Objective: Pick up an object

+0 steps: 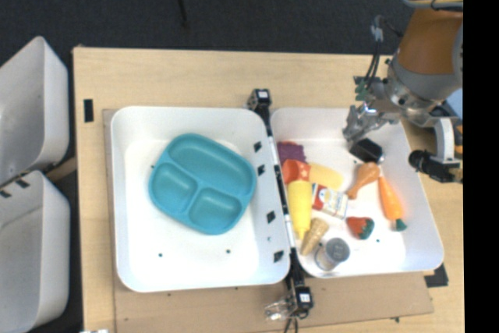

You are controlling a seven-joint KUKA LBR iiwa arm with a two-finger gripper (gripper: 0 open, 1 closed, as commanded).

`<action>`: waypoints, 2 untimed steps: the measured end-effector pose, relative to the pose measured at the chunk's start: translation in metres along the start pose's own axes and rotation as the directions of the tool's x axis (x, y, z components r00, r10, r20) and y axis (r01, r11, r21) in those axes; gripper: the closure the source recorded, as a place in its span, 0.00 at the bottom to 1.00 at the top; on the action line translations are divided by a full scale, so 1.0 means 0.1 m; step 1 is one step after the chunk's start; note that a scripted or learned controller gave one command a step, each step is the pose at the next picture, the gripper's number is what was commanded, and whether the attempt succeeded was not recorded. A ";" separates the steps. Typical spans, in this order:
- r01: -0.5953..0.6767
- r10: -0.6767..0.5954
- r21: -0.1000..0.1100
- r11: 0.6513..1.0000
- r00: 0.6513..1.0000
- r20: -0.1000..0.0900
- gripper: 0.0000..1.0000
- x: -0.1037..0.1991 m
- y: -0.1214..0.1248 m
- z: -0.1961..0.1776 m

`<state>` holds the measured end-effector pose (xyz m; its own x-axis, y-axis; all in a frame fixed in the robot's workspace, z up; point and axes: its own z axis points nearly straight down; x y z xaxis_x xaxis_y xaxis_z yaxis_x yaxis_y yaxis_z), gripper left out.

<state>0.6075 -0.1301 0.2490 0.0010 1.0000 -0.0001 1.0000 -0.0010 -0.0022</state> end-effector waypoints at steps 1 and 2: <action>0.006 -0.006 -0.001 1.000 1.000 -0.001 1.00 0.38 -0.35 -0.02; 0.000 0.000 0.000 1.000 1.000 0.000 1.00 0.49 -0.71 0.00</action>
<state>0.5361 -0.0809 0.2490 0.0015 1.0000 0.0001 1.0000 -0.0015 -0.0021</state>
